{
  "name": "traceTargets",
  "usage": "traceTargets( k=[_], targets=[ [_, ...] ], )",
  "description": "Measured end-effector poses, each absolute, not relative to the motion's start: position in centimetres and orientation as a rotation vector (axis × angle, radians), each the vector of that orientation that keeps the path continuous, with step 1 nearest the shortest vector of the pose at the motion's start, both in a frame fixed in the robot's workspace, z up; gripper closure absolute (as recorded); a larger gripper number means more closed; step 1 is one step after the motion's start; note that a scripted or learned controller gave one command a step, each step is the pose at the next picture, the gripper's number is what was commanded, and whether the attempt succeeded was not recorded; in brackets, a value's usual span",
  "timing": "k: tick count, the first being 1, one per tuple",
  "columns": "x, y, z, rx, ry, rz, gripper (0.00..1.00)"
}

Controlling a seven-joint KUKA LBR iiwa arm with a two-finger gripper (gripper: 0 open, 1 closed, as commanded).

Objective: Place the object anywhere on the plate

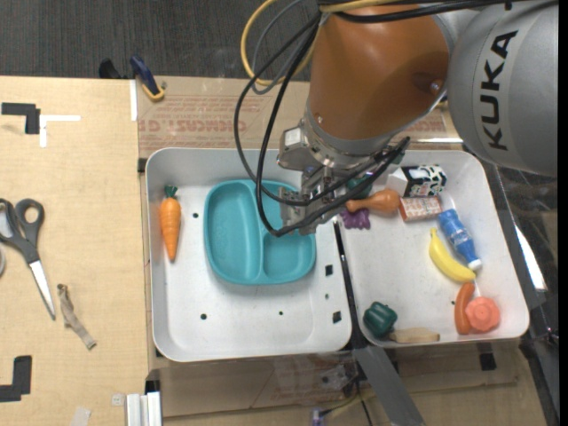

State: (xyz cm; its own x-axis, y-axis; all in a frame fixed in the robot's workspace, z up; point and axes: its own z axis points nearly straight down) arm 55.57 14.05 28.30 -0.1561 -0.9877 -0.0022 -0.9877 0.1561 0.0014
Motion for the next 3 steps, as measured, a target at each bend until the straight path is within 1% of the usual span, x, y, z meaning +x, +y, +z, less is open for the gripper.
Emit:
traceTargets(
  k=[1,2,3],
  targets=[
    [62.6,7.7,31.8,-2.233,2.201,0.0,1.0],
    [66.0,0.4,30.8,-2.095,2.334,0.001,1.0],
    [65.7,-11.5,33.2,-2.339,2.09,-0.002,1.0]
  ],
)
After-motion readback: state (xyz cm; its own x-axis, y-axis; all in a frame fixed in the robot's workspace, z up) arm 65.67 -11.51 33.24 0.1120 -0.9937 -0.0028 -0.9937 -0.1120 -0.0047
